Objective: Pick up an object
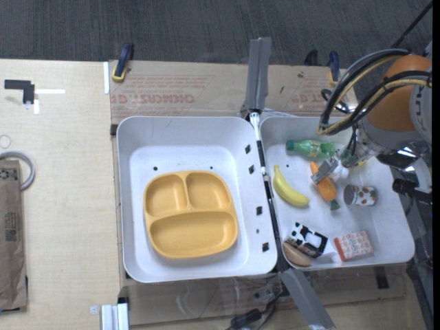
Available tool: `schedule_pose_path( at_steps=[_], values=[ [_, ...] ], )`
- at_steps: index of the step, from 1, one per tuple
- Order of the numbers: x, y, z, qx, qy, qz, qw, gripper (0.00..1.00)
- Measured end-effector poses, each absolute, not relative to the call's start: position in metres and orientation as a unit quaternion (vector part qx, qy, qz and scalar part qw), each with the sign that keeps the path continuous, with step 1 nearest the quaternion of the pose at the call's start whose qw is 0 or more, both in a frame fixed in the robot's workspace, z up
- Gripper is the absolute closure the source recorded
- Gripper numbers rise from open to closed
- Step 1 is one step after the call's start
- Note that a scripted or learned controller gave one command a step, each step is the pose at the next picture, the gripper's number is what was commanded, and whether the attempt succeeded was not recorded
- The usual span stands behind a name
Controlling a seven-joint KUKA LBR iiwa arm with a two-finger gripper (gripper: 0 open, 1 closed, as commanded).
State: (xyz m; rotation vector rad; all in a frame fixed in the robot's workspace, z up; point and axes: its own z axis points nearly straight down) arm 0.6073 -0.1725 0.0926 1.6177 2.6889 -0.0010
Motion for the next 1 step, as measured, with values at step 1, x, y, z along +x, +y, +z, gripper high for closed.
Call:
schedule_pose_path(
  at_steps=[1],
  values=[
    [0.6103,-0.1738,0.1063,0.515,0.857,0.0004,0.007,1.0]
  ],
)
